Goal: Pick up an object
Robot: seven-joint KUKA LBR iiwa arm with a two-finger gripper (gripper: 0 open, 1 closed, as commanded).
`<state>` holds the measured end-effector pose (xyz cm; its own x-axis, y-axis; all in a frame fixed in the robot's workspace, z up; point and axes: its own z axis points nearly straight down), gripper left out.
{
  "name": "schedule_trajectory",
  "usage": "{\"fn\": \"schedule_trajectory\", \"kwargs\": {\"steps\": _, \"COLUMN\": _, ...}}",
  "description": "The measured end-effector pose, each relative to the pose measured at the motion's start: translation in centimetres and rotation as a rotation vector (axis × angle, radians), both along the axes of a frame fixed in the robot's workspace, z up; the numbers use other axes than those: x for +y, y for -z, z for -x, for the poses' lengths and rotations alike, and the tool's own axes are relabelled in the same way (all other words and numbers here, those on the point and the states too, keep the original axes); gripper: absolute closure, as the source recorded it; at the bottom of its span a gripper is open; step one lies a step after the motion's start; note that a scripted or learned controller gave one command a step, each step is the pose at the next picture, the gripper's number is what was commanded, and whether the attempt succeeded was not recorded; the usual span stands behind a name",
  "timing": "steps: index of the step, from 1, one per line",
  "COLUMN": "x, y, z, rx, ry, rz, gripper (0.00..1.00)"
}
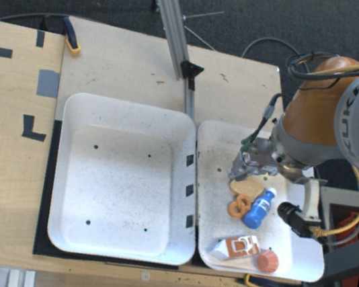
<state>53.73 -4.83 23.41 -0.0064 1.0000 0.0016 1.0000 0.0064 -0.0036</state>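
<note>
- The camera view looks down at a slant on 2 shallow white bins set side by side on a wooden bench point(2, 144).
- The left bin point(68, 155) has bare white walls and a speckled floor.
- The right bin point(216, 146) holds several small things, all gathered in its near half.
- The grey arm point(347, 120) with its orange band reaches in from the right, over the right bin.
- The gripper point(251, 168) points down into the right bin, just above a flat tan piece point(248, 186); I cannot tell how far apart its tips are, nor whether anything is between them.
- A blue bottle point(258, 208) with a white cap lies tilted just right of the tan piece.
- An orange ring point(239, 207) lies touching the bottle's left side.
- Nearer the front rim, a white and orange packet point(236, 246) lies flat, with a red ball point(267, 261) just beside it on the right.
- A grey metal pole point(174, 29) slants across the bench behind the bins.
</note>
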Motion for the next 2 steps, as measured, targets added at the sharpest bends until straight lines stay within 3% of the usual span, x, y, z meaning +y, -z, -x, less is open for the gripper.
{"fn": "schedule_trajectory", "kwargs": {"steps": 2, "x": 9.4, "y": 1.4, "z": -2.9, "rx": -0.001, "ry": 0.000, "rz": 0.001, "gripper": 1.00}}
